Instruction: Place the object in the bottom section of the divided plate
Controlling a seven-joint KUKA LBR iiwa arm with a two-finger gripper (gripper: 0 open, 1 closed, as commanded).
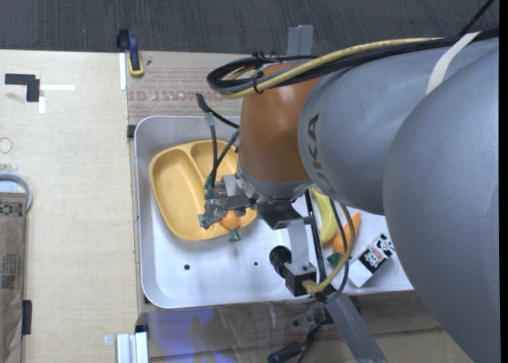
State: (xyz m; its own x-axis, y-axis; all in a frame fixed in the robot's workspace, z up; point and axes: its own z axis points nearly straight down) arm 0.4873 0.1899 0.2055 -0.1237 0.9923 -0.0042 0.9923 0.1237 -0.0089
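Gripper (225, 215) hovers at the yellow divided plate (178, 187) edge, jaws closed around an orange object (231, 220).

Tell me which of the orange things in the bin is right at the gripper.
The small orange object at the yellow divided plate's lower edge, beside the gripper. The other, a carrot, lies further right by the banana.

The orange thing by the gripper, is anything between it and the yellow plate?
Nothing visible. The orange object sits at the gripper, already at the near edge of the yellow divided plate in the white bin.
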